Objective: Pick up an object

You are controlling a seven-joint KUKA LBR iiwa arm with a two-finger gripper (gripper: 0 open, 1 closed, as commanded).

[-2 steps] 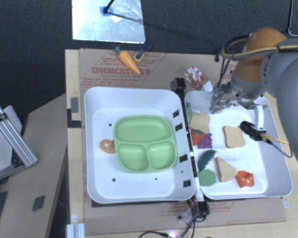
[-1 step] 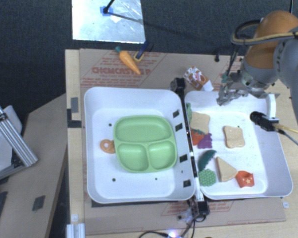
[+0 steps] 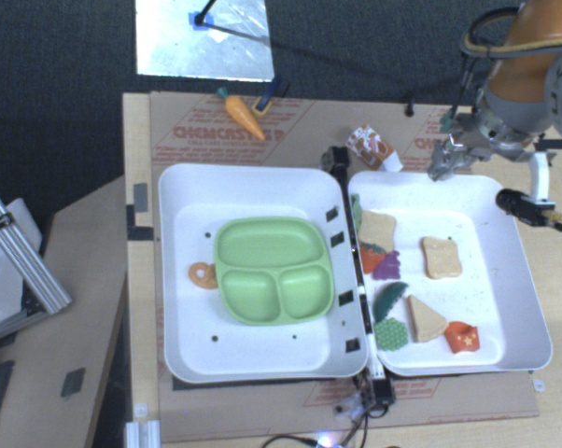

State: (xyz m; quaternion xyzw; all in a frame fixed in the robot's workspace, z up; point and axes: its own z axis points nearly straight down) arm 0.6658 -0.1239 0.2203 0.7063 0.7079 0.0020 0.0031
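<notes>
left bin (image 3: 183,250) carries a green tray (image 3: 272,269) and a small ring (image 3: 203,275) at its 9 o'clock. right bin (image 3: 514,278) has the likely targets: bread (image 3: 441,257) mid-bin, a wedge (image 3: 425,320) and a red piece (image 3: 463,337) toward 5 o'clock, leafy bits (image 3: 389,317) crowding the 9 o'clock wall. the gripper (image 3: 444,164) hangs over the 12 o'clock rim, nothing between its fingers; i cannot tell how the jaws stand. risk: flat pieces may slip out, and wall-side ones invite a rim strike.

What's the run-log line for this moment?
hand: above right bin's far rim | holding: nothing seen | right bin: toast slice, red piece | left bin: green divided tray
</notes>
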